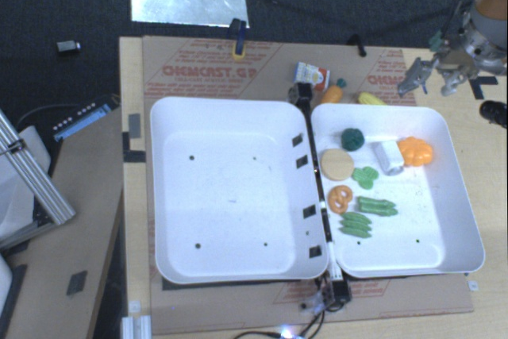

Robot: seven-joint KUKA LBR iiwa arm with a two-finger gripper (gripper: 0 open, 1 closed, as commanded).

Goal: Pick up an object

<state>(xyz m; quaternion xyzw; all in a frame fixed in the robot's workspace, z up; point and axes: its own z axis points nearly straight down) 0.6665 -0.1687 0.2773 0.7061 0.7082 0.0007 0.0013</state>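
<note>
Two shallow white plastic bins with rounded corners sit side by side on a brown printed board. The left bin [230, 186] has a smooth floor marked by a few dark dots. The right bin [452, 210] holds a cluster in its upper left part: a dark green ball [352, 139] near the far edge, a white cylinder [388, 156] touching a lumpy orange piece [416, 151], a flat tan disc [336, 164] against the left wall, a small green leaf shape [366, 176], an orange pretzel [340, 198], and two ridged green pods [376, 206] [355, 225] below it. Small black clips line the seam between the bins. On the board beyond the far edges lie a carrot [332, 94] and a yellow piece [370, 99], partly hidden by the rim. The gripper [435, 79] hangs above the board's far right corner, outside the right bin, its two grey fingers spread apart with nothing between them; the arm is cut off at the frame edge.
</note>
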